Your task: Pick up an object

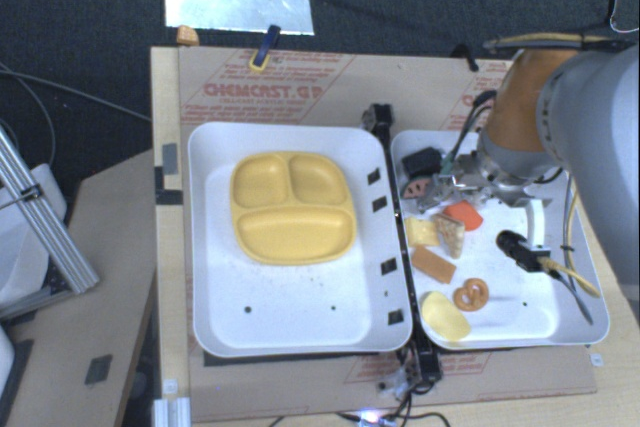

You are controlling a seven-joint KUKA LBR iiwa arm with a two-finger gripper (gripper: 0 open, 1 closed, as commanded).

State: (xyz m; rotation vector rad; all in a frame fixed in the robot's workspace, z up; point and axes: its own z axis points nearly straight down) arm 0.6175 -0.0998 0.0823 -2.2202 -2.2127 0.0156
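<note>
Single overhead view. The arm reaches in from the right, and its end effector is low over the upper left part of the right bin, where the small items cluster. That placement suits a pick attempt. We cannot tell whether the end effector is released or clenched, as the wrist hardware blocks our view of it. We see nothing held.

All candidate objects lie in the right bin, mostly along its left wall:
- orange piece, just beside the end effector on its lower right; we judge it the nearest target
- yellow cheese-like wedge, touching a speckled bread-like chunk
- tan block, below those two
- pretzel, further down and apart from the rest
- pale yellow disc, against the bottom rim
- black item, near the top left corner
- small reddish-brown piece, partly hidden, kind unclear

The left bin holds a yellow divided plate, lying flat and centred, well apart from the arm. We take it as a possible drop site, not a target.

Both bins sit on a cardboard sheet that covers the surface. Its red print reads "CHEMCAST", followed by what looks like "GP". A second print near the right edge is cut off and illegible.
</note>
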